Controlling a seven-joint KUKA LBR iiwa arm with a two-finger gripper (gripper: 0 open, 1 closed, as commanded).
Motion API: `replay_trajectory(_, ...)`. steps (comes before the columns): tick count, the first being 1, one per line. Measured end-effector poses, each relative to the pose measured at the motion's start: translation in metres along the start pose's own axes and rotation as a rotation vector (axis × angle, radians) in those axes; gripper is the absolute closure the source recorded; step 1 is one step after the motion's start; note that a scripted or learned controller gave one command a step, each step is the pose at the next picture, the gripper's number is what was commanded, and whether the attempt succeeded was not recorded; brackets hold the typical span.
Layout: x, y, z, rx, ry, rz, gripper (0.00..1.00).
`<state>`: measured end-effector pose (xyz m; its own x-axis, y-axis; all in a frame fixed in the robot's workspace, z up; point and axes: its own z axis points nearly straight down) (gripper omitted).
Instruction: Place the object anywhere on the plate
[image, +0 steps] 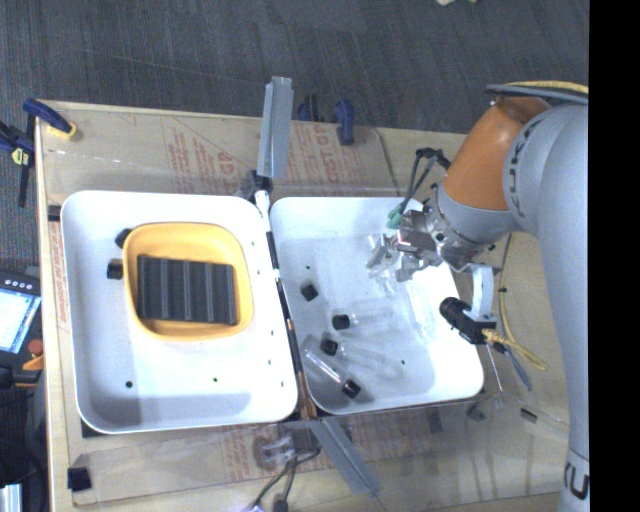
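I cannot tell how my fingers (395, 258) stand; they hang over the right bin (300, 225), above clear vials (345, 365) on its floor. This looks like the pick step. Next I must grasp one, then carry it left to the yellow plate (150, 240).

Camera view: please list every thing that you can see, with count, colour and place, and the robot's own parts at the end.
bins: two, white, side by side on the bench
plate: one, yellow with a dark ridged centre, in the left bin
clear tubes with black caps: several, exact count unclear, in the right bin's lower half
small black pieces: a few, scattered in both bins
blue clamps: at least two, on the bench's far edge
arm: one, grey with orange band, from the right
gripper: one, over the right bin
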<state>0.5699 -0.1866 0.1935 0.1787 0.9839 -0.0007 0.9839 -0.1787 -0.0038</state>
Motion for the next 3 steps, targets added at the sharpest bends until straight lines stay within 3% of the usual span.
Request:
replay_trajectory(1, 0.024, -0.033, 0.018, 0.003, 0.002, -0.216, 1.0)
replay_trajectory(2, 0.076, -0.01, -0.004, 0.0, 0.0, -0.326, 1.0)
replay_trajectory(3, 0.141, 0.003, 0.002, -0.004, -0.001, -0.553, 1.0)
